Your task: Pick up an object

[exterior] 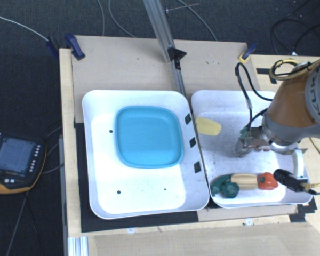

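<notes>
From my overhead camera, the gripper (249,144) sat low on the right bin (224,105) floor. I couldn't tell its opening or any hold. The wooden peg toy (244,182) lay near; it might roll against the wall, dodging a grasp.

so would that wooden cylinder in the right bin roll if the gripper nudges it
Probably. The wooden cylinder lies on its side, so a sideways push could roll it. The green object and red object at its ends may block sliding lengthwise.
</notes>
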`<state>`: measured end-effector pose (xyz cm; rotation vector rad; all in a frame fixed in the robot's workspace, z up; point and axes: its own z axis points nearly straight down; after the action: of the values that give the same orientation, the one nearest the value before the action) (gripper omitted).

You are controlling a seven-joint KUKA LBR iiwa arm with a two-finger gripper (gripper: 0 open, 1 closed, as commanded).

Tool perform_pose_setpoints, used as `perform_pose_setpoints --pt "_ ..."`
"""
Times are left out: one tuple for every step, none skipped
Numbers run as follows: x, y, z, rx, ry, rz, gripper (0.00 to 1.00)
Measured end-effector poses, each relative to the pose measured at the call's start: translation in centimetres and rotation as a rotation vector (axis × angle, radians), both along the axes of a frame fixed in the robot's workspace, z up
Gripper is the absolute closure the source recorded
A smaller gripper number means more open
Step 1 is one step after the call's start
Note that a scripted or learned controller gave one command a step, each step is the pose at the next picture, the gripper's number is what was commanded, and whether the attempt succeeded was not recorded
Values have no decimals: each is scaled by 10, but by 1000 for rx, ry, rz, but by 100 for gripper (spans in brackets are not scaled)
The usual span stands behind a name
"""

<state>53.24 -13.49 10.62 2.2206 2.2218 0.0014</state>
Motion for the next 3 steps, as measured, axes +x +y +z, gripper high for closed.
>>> perform_pose_setpoints --pt "3 -2 42 -1 -3 0 100" --pt "4 -3 85 -1 -3 0 100" --pt "4 -3 126 -1 -4 0 100"
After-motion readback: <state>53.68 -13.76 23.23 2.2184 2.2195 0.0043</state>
